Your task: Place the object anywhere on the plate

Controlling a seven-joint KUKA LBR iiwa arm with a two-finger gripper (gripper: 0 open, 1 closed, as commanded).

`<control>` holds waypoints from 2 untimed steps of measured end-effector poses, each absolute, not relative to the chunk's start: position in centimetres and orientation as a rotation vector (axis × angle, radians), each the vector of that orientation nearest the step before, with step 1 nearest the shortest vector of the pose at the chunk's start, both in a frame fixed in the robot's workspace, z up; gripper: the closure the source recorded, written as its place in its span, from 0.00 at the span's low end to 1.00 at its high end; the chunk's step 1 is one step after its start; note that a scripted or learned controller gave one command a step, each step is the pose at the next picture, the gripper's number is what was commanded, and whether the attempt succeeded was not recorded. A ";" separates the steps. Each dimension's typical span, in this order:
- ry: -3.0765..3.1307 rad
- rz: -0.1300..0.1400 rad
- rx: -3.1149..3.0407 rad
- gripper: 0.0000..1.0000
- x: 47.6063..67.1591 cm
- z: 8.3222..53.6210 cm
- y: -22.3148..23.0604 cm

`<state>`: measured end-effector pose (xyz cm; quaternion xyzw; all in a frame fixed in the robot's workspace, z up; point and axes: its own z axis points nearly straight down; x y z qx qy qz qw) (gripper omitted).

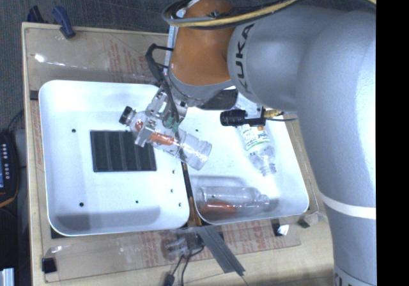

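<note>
Carry step, seemingly: end effector closed on clear plastic bottle above the seam between both bins, left of it the dark plate; next, leftward travel, then release.

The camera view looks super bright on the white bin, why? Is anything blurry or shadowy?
In the camera view, overhead light glares off the left bin, washing its upper rim nearly pure white; a grey shadow lies along its lower edge; the clear bottle by the hand looks slightly soft; the big grey arm near the lens is smooth and lacks detail.
</note>
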<state>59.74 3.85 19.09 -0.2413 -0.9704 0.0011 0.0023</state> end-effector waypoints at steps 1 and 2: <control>-2.914 0.003 -1.173 1.00 63.7 23.0 5.9; -2.980 0.006 -0.978 1.00 61.5 19.0 9.3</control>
